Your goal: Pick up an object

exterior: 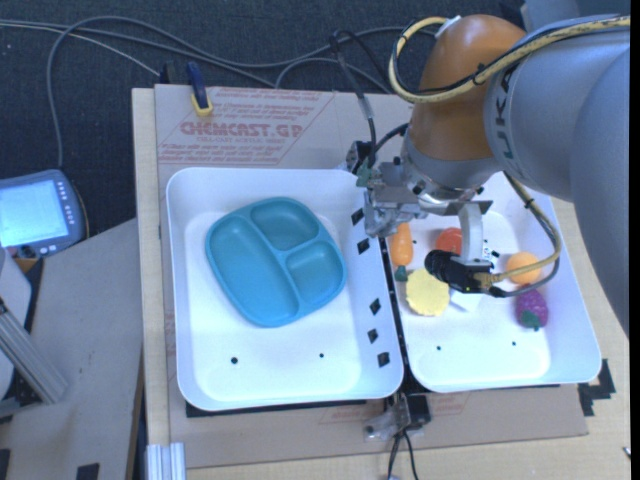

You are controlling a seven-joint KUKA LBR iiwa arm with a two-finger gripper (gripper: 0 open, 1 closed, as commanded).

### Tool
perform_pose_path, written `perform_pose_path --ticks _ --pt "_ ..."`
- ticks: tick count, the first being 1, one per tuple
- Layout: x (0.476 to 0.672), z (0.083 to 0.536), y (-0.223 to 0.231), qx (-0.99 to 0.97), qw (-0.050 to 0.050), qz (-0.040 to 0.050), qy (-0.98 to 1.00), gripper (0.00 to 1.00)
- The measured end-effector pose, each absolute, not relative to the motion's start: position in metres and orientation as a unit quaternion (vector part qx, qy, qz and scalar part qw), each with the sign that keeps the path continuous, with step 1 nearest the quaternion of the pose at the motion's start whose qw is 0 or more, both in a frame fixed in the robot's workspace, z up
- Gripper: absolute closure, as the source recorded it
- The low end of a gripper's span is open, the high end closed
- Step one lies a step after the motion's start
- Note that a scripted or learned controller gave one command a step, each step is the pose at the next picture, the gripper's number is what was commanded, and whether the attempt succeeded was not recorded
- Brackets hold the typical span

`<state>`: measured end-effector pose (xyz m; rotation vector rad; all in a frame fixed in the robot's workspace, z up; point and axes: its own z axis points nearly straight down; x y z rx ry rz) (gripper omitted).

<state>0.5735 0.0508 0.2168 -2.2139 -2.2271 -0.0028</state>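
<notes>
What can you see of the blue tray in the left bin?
The tray is light blue, rounded, seemingly smooth plastic, with low ridges dividing it into three compartments: one large, two smaller. It lies flat, right side up, turned at a slant, on the floor of the left bin, apart from its walls.

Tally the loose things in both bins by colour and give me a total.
Blue: 1, divided plate
Orange: 2, long piece and round piece
Red: 1, red piece
Yellow: 1, yellow piece
Purple: 1, purple piece
Total: 6
</notes>
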Motion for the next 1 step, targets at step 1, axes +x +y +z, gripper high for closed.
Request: perform_pose_path --ticks 1 --pt "0.5588 0.2293 0.0891 -0.705 0.001 -0.0011 -0.709 1.00"
